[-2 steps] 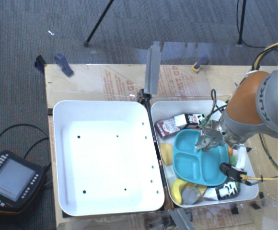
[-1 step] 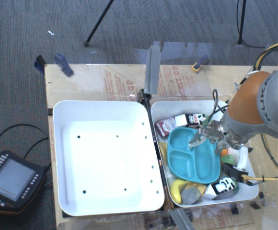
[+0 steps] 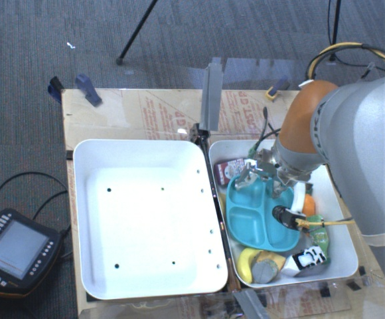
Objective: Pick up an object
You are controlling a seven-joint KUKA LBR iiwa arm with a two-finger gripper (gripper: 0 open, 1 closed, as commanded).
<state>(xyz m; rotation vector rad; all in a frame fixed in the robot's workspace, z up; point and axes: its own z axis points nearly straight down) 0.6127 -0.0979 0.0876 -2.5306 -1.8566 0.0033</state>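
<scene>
Left to right, located against the blue divided tray [image 3: 262, 214]: the left white bin [image 3: 146, 211] lies well apart to its left. The tray rests in the right bin [image 3: 348, 258], tilted against clutter. The claw [image 3: 262, 171] hangs just above the tray's upper rim; whether it grips anything cannot be told. A banana [image 3: 245, 263] lies below the tray, a likely pick.

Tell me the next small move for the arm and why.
Probably a short descent straight down. The gripper hangs over the upper edge of the blue divided tray in the right bin, with nothing visibly between its fingers. The tray's rim lies just beneath, so lowering onto it looks like the nearest chance at a grasp.
</scene>
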